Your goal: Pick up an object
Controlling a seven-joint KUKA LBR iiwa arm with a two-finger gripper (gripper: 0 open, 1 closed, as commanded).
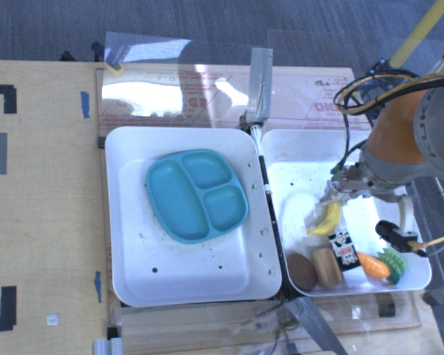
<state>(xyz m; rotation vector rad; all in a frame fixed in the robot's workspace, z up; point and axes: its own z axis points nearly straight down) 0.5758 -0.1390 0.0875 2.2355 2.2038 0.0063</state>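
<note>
Gripper (339, 192) just above small curved yellow plastic banana (325, 220); jaw state cannot tell. Banana likely light, stiff, smooth; pinch across mid-curve.

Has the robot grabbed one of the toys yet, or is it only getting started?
Nothing looks picked up yet. The gripper is down in the right bin, just above the yellow banana; whether it grips it is unclear. The brown egg-shaped thing, the carrot and the blue plate in the left bin lie untouched. Gripping and lifting one are left.
</note>
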